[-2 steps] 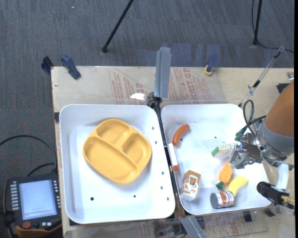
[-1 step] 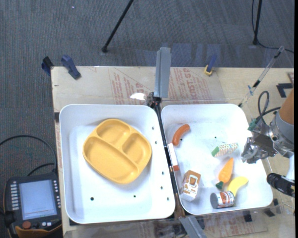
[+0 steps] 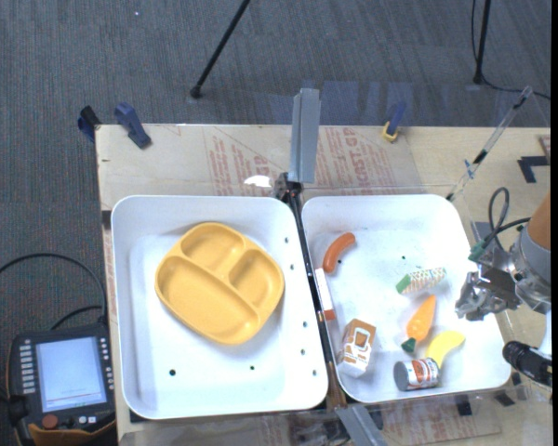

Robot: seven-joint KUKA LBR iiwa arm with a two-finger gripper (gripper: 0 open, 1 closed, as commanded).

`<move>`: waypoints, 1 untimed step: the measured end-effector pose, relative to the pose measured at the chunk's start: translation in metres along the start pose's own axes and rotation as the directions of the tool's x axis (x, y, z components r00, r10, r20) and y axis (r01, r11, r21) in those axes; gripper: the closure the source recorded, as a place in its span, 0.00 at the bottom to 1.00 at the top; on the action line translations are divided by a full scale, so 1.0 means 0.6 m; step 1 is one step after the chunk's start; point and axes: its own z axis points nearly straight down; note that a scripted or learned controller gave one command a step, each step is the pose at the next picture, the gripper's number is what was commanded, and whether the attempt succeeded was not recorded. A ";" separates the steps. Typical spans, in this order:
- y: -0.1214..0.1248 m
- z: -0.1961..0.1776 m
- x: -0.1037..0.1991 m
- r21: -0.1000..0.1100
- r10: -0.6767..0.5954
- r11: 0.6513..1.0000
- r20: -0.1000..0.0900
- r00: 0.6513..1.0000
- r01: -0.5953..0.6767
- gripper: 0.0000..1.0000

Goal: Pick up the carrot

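Camera view: right bin stock, carrot unlifted

Carrot (image 3: 421, 317) lay tilted in right bin (image 3: 381, 214), banana (image 3: 445, 345) touching at 5 o'clock, can (image 3: 417, 373) beyond. Pincer (image 3: 471, 297) stood at carrot's 3 o'clock, apart, over bin rim; its opening could not be told. Left bin (image 3: 135, 249) carried yellow tray (image 3: 220, 281).

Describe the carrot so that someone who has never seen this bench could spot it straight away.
Look in the right bin, toward its near right part. The carrot lies there at a slant, small and orange, with a dark green stub at its lower end. A yellow banana lies just below it and a can below that, and the sausage farther left is redder and curved, with no green end.
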 end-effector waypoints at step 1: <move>-0.001 -0.006 0.002 -0.001 0.040 0.999 0.000 0.999 -0.040 1.00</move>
